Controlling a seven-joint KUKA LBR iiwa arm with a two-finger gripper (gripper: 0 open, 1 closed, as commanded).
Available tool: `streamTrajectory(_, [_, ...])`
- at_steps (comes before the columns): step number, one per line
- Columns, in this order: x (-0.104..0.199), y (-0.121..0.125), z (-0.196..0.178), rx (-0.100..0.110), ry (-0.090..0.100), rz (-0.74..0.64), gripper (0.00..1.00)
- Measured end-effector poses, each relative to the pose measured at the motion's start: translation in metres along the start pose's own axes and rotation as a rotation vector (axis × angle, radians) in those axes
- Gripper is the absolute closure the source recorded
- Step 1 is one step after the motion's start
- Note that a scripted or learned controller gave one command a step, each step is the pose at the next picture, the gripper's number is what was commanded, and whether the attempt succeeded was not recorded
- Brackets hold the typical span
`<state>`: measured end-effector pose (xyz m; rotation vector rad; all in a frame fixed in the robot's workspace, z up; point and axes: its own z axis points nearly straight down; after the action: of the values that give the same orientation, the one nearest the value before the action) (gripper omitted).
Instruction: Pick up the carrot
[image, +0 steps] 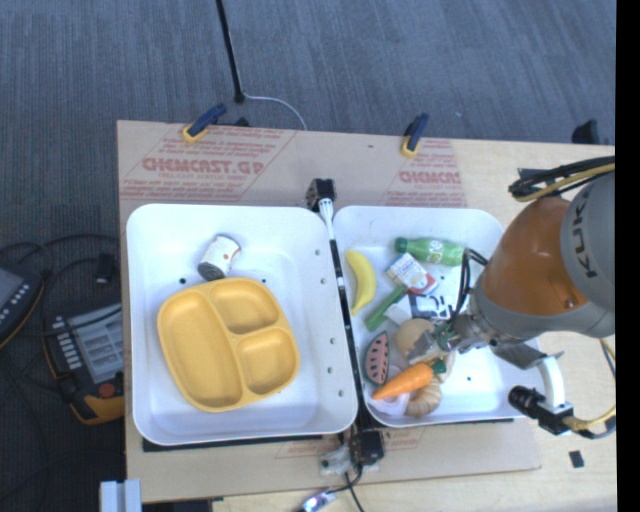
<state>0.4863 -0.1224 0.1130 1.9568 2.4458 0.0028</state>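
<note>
An overhead view shows two shallow white bins side by side on a bench. The right bin (480, 225) holds a clutter of toy food. The carrot (405, 382) lies near its front edge, left of centre, touching a slice of watermelon (377, 358) on its left and a pale knobbly piece (425, 400) just in front.

The carrot is bright orange and tapered, with a bit of green at its thick right end. Its long axis runs left to right, tilted slightly so the thick end sits farther back.

The grey and orange arm reaches in from the right. Its gripper (447, 345) hangs just beyond the carrot's thick end, to the carrot's right and slightly behind. Whether the gripper is wide, narrow or closed cannot be told; nothing is visibly held.

Reaching the carrot's middle likely calls for a short shift left and toward the front edge.

The left bin (150, 230) holds a yellow divided tray (228, 343).
</note>
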Motion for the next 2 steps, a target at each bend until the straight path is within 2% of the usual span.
streamTrajectory(1, [0.0598, 0.0254, -0.0711, 0.009, 0.005, 0.293, 1.00])
streamTrajectory(2, [0.0596, 0.0253, -0.0711, 0.009, 0.005, 0.294, 0.00])
